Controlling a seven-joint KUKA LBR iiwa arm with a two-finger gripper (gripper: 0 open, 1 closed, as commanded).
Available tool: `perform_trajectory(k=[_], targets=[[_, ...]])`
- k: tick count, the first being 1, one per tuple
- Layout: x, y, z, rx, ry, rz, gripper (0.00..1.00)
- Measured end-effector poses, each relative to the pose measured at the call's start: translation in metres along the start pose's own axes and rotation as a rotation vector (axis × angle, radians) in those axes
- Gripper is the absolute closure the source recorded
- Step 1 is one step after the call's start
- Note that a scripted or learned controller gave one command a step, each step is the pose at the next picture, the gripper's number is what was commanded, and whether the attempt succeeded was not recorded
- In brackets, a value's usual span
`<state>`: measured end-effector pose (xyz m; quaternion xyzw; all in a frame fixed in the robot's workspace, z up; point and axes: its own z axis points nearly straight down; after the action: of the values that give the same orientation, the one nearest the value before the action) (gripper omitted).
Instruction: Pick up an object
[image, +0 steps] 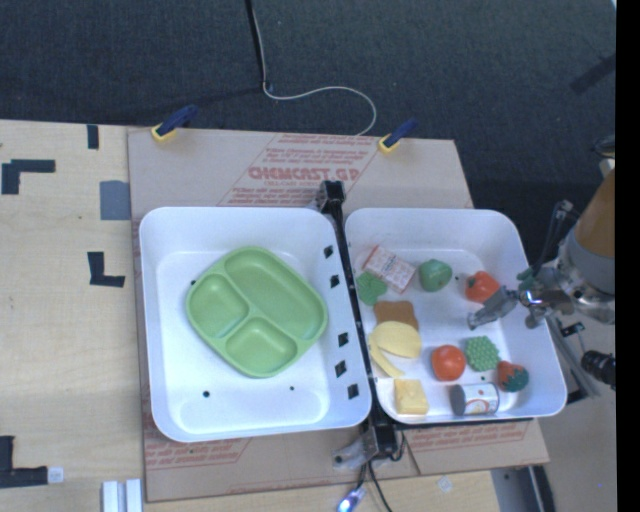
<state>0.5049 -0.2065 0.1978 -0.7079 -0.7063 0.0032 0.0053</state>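
While the claw (497, 308) hovers over the right bin (500, 228), seemingly empty, fingers' state unclear.

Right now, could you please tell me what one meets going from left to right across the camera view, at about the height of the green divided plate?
Left white bin's rim → green divided plate → yellow banana-like piece → red tomato-like ball → green textured piece → gripper reaching in from the right.
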Motion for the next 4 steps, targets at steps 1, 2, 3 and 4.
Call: perform_trajectory(k=[1, 2, 3, 4], targets=[[0.000, 0.003, -0.005, -0.010, -0.003, -0.003, 0.00], [0.003, -0.005, 0.041, -0.005, -0.001, -0.003, 0.00], [0.003, -0.006, 0.085, -0.008, -0.002, -0.003, 0.00], [0.004, -0.006, 0.115, -0.011, -0.004, -0.004, 0.00]])
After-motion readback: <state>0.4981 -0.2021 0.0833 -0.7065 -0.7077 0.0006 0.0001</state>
